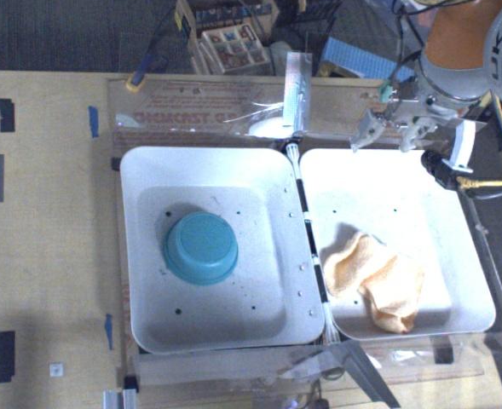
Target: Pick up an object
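Currently: gripper raised above right bin, nothing held

The gripper sits at the far edge of the right bin, near its back rim; its fingers are spread apart with nothing between them. A crumpled orange cloth lies in the near part of the right bin, well apart from the gripper; a teal bowl, upside down, rests in the middle of the left bin.

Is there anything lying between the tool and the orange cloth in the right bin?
Nothing visible. The tool sits over the right bin's far rim, and bare bin floor lies between it and the orange cloth.
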Available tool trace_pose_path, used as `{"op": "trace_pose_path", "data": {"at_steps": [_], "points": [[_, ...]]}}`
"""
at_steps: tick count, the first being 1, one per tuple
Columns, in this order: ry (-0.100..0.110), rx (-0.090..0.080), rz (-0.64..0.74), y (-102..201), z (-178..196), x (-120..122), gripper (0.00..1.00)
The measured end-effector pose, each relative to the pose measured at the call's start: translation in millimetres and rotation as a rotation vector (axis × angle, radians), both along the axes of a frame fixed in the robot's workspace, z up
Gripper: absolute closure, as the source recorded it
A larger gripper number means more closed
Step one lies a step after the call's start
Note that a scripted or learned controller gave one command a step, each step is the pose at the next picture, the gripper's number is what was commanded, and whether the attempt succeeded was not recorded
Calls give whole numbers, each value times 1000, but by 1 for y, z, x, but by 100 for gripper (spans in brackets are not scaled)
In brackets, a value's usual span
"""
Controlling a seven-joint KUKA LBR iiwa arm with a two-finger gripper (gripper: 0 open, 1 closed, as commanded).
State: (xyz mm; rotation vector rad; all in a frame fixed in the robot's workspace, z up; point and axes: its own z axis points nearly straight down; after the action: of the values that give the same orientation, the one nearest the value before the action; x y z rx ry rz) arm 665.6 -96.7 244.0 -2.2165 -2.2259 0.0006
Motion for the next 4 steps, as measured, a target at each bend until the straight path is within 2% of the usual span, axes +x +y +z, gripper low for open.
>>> {"op": "trace_pose_path", "data": {"at_steps": [1,2,3,4], "points": [[-1,0,10,42,-59,-60,0],[1,1,61,39,-59,-70,0],[0,1,207,-24,-138,-123,0],[-4,-1,204,-25,-128,-123,100]]}}
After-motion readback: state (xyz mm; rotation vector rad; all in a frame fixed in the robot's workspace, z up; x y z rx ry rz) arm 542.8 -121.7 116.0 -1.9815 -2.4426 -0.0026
